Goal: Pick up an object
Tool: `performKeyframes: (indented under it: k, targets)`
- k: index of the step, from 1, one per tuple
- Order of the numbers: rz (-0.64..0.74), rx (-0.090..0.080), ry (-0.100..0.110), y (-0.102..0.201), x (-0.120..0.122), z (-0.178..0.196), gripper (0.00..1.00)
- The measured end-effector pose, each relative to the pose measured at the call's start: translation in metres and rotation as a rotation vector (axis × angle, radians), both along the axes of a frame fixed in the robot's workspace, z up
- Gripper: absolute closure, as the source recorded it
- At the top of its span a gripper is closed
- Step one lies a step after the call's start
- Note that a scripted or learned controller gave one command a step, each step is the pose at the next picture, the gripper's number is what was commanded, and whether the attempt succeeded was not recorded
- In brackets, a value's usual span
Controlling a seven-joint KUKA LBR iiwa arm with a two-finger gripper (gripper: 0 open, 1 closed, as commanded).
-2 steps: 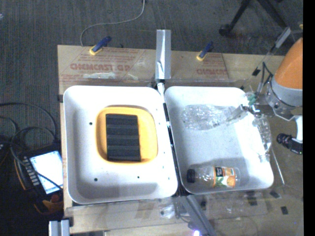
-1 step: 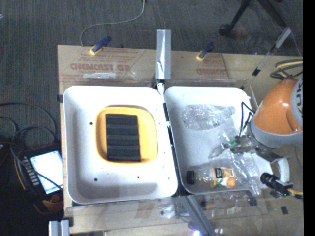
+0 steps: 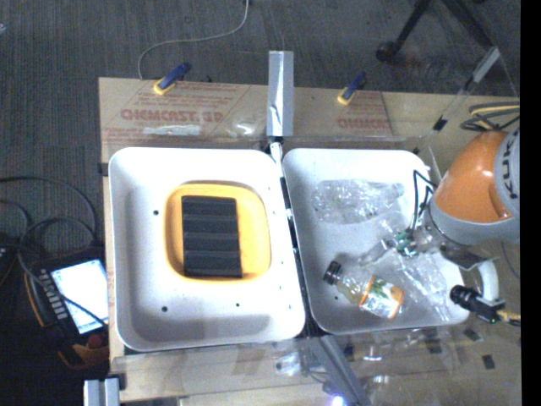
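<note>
From the camera above, the bench (image 3: 127, 96) carries two white bins. The left bin (image 3: 135, 252) holds a yellow tray (image 3: 258, 235) with a black ribbed block (image 3: 211, 237) lying in it, near the bin's middle. The right bin (image 3: 304, 227) holds the likelier picks: a small bottle (image 3: 365, 289) on its side near the front edge, dark cap toward the left bin, orange label toward the right; a crumpled clear bottle (image 3: 355, 200) near the back edge; and clear crinkled plastic (image 3: 418, 273) between them, spreading toward the right front corner.

The arm (image 3: 478, 189) hangs over the right edge of that bin, its orange band uppermost. The gripper (image 3: 404, 242) seems to sit low among the clear plastic, just behind the small bottle, but whether it is open or closed, or has anything, cannot be told.

The small bottle looks stiff, light and round, so it would likely roll or slip unless taken across its body at the labelled middle. The clear bottle looks thin and would probably buckle under a squeeze; its neck end should be firmer. The loose plastic is soft and slick, a poor hold. The black block looks firm and flat, best taken across its narrow width.

Red print on the bench's back strip reads roughly "CHEMCAST". The bottle's label is too small to read.
</note>
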State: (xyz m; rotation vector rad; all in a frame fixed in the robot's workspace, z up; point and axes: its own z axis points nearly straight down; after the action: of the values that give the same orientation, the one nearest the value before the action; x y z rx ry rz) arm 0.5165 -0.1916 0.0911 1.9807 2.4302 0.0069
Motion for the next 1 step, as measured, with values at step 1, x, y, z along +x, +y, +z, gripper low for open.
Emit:
performKeyframes:
  k: [1]
  targets:
    - [0.001,0.003,-0.003,0.0017,0.0014,0.0087,1.00]
